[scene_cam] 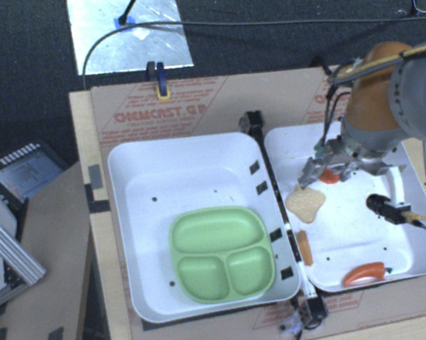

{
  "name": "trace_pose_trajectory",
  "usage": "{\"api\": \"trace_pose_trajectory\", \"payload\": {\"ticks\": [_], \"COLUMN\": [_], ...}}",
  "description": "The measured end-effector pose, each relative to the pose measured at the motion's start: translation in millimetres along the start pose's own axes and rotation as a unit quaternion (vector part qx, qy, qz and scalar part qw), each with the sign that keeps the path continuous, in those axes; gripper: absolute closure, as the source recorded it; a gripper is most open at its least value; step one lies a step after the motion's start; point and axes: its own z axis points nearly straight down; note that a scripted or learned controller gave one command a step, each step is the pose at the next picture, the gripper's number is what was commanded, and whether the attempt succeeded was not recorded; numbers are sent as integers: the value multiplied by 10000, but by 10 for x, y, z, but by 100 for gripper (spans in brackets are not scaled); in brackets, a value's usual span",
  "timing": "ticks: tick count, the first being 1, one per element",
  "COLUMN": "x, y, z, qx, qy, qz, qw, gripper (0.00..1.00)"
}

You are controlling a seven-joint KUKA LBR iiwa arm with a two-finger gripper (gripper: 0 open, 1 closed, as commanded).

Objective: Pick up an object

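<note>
In the right bin (424, 242), my gripper (322, 168) hangs low over the upper left part. A small red-orange piece (330, 177) lies right under it, partly hidden by it. Whether the piece is gripped cannot be told. A tan, bread-like slice (306, 204) lies on the bin floor just left of and below the gripper. A brown sausage-shaped piece (304, 247) rests along the bin's left wall. An orange carrot-like piece (363, 272) sits at the front edge.
The left bin (143, 175) holds a green divided plate (221, 252) at its front right. A black divider (272, 188) runs between the bins. The grey arm with its orange band (372, 100) reaches in over the right bin's back right corner.
</note>
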Motion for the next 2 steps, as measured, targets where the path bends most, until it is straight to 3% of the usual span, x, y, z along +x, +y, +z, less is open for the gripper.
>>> {"api": "trace_pose_trajectory", "payload": {"ticks": [1,2], "x": [-4,-83], "y": [15,20], "z": [-132,-602], "qx": [-25,-46], "qy": [-6,-9], "qz": [-4,3], "qw": [10000,10000], "gripper": [100,100]}}
